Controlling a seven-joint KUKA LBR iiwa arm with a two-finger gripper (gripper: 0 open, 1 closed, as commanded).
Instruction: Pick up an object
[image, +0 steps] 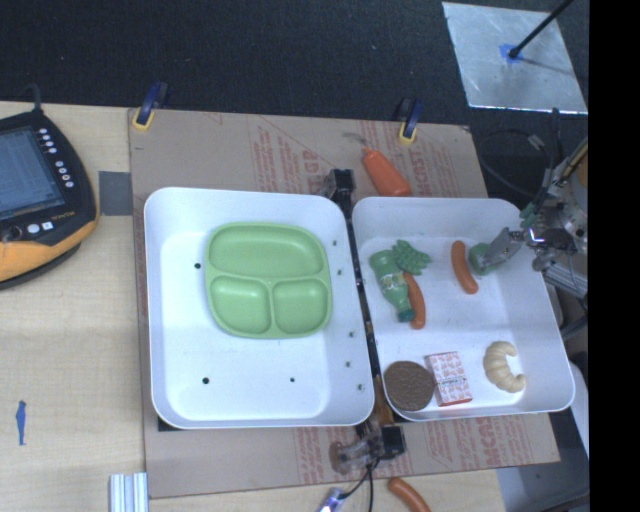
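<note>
Fingers of the gripper (487, 258), at the frame's right, look slightly parted and hold nothing. Just left lies the sausage (463, 266) in the right bin (540, 300); straddling its narrow width before closing should work best.

Two white bins sit side by side: the left bin (170, 300) and the right bin (530, 330). The left bin holds one green divided plate (268, 279). The right bin holds six items: one sausage (463, 266), one carrot with leafy top (404, 278), one round brown cookie (409, 385), one small red-and-white packet (447, 378) just beside the cookie, one croissant (505, 366), and one green-grey piece (490, 256) beside the sausage. Outside the bins, one orange carrot-like toy (384, 173) lies just above the right bin, another orange piece (410, 493) below it. Two blue clips (150, 103) hold the board's far edge.
</note>
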